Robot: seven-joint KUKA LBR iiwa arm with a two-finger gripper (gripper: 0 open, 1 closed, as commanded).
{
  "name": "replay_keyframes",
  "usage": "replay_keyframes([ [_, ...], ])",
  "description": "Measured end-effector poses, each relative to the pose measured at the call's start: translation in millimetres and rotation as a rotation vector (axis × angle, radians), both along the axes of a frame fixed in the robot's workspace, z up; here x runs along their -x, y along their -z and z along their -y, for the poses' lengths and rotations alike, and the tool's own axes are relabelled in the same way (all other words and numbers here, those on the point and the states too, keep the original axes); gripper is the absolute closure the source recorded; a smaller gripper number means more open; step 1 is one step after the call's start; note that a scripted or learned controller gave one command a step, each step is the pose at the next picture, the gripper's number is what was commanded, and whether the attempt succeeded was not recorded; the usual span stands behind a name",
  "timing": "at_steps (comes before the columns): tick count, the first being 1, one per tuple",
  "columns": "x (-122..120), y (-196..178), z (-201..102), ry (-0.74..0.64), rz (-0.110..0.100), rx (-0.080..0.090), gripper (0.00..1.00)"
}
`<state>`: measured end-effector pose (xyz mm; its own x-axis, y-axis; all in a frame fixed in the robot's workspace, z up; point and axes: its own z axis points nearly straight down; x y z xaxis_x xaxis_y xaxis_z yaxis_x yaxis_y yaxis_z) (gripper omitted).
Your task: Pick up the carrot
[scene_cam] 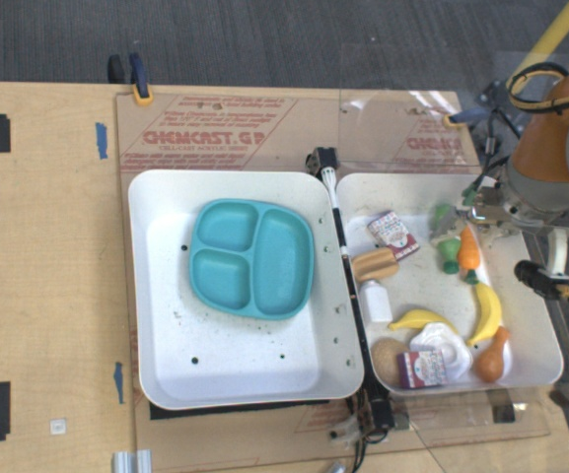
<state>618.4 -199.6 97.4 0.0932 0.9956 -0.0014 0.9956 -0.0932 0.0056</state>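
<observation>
Two white bins — teal tray left, carrot and bananas right — claw state unclear.

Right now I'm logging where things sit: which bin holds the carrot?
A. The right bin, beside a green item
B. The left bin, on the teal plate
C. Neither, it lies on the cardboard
A: the carrot lies in the right bin, touching the green item.
</observation>
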Motion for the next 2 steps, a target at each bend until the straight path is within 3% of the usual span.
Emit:
replay_keyframes([
  [1,-4,-18,-1,-0.005,0.01,0.001,1.0],
  [2,39,-61,-111,0.141,-0.01,-0.01,1.0],
])
